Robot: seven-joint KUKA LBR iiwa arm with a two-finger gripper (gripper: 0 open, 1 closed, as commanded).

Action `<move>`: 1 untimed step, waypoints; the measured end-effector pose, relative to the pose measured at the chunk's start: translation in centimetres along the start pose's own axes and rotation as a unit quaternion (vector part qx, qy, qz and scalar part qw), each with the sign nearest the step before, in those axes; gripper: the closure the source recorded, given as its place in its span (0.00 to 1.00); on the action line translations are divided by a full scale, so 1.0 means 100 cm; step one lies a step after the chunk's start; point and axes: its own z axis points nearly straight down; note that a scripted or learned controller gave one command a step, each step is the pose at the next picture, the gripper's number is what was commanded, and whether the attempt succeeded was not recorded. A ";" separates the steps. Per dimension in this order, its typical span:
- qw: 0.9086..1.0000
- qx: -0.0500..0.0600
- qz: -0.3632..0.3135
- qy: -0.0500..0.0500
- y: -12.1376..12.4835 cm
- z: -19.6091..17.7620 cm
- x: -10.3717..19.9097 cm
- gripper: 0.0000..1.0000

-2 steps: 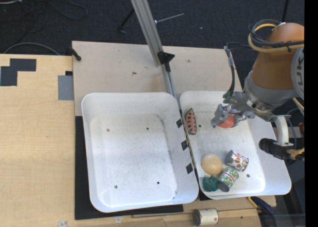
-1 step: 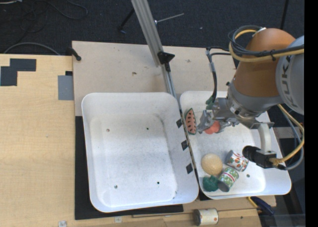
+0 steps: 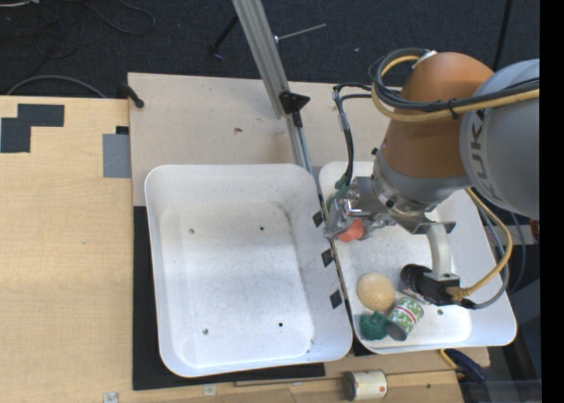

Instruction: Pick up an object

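Objects for picking all lie in the right bin (image 3: 493, 326), none in the left bin (image 3: 176, 216), whose bare floor leaves room for a drop. At the right bin's inner wall sits a small red-orange object (image 3: 352, 231), touching or just under the gripper (image 3: 342, 216); whether the claw is apart or closed on it cannot be told, since the wrist hides the tips. Nearer the front edge rest a tan ball (image 3: 374, 290), a green lump (image 3: 374, 327) and a green-labelled can (image 3: 406, 314) lying on its side, clustered close together. The arm (image 3: 441, 128) leans in from the right over the bin, probably so the tool comes down steeply beside the wall. Judged so, the red-orange piece is the target, and the adjacent wall may hinder the grasp.
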 end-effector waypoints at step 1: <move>1.000 0.001 0.000 0.000 -0.007 0.019 0.052 1.00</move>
